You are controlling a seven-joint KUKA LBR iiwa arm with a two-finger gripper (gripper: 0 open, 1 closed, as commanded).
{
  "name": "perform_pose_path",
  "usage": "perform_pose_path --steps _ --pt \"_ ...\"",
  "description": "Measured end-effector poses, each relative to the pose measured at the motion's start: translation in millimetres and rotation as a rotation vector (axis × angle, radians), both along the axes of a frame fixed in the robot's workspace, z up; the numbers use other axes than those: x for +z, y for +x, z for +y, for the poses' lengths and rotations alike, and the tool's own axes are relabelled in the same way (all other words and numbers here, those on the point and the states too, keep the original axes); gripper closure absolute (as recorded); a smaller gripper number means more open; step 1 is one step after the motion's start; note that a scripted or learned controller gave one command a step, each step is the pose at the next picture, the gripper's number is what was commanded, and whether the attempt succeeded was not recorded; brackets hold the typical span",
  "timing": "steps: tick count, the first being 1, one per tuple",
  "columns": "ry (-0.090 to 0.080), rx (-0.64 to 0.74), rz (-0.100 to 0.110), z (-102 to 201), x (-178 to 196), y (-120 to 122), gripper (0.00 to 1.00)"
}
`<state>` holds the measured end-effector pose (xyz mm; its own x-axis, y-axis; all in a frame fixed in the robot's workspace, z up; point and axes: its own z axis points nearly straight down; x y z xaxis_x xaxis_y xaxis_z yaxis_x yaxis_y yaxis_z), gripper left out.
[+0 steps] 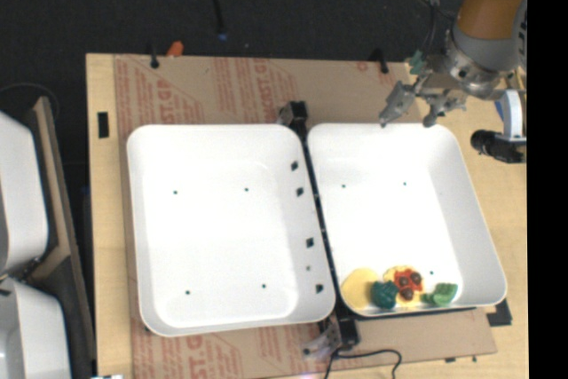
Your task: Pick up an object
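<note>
My gripper (410, 115) hangs over the far edge of the right bin (390, 191), fingers spread open with nothing between them. Several small objects lie in that bin's near corner: a pale yellow disc (357, 287), a dark teal lump (383, 295), a red piece with dark spots (407, 280) and a green piece (441, 292). They are far from the gripper, along the bin's near wall.
The left bin (222, 226) sits beside the right one, joined by a black divider with clips (306, 191). Both rest on a cardboard sheet (204, 89) over the bench. A black clamp (293, 113) stands at the bins' far junction. White furniture (22, 217) stands at the far left.
</note>
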<state>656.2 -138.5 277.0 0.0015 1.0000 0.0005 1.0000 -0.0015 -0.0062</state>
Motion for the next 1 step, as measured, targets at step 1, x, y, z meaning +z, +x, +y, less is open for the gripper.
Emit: perform_pose_path --steps 1 --pt "-0.001 0.001 -0.007 0.2 4.3 1.0 0.00"
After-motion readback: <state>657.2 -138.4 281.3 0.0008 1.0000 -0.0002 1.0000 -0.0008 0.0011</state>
